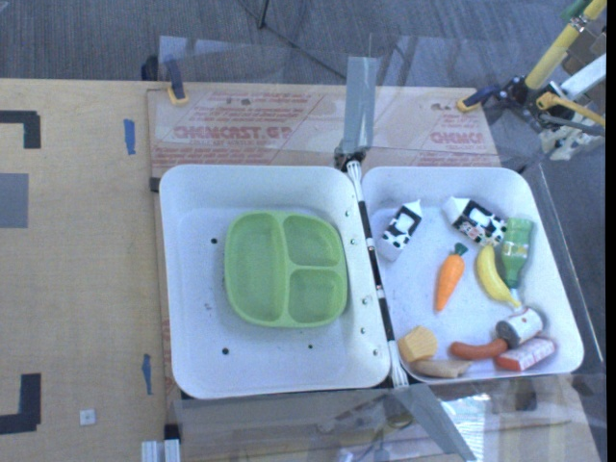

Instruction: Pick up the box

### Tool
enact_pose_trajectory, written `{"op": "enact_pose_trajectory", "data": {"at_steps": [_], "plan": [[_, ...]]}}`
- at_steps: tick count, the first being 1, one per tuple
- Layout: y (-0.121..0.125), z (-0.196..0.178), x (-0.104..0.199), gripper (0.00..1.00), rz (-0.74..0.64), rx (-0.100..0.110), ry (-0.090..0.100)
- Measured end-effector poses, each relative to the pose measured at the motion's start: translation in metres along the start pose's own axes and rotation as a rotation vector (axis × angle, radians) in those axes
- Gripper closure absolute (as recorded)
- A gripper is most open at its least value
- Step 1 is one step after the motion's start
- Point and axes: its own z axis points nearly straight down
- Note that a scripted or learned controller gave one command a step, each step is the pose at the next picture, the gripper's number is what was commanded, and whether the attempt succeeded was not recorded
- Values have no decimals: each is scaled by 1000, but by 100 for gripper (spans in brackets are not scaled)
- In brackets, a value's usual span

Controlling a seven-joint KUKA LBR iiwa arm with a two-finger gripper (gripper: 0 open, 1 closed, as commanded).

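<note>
A small red and white box (pixel 527 354) lies flat in the front right corner of the right bin (pixel 412 292). It touches a grey and white can (pixel 520 325) just behind it and a red sausage (pixel 478 348) to its left. Two black and white cow-patterned cartons are in the same bin, one (pixel 400 227) near the left wall and one (pixel 478 222) towards the back. A green packet (pixel 516 245) lies by the right wall.
Also in the right bin are a carrot (pixel 449 277), a banana (pixel 496 277), a cheese wedge (pixel 418 343) and a tan bread piece (pixel 441 367). The left bin (pixel 183 258) holds a green divided plate (pixel 286 268). Yellow clamps (pixel 539 80) stand at the back right.
</note>
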Motion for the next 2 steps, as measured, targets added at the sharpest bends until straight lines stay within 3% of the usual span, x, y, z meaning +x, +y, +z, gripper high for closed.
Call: {"op": "enact_pose_trajectory", "data": {"at_steps": [1, 2], "plan": [[-1, -10, 2, 100, -4, -1, -1], [18, 57, 33, 100, 169, 3, -2]]}}
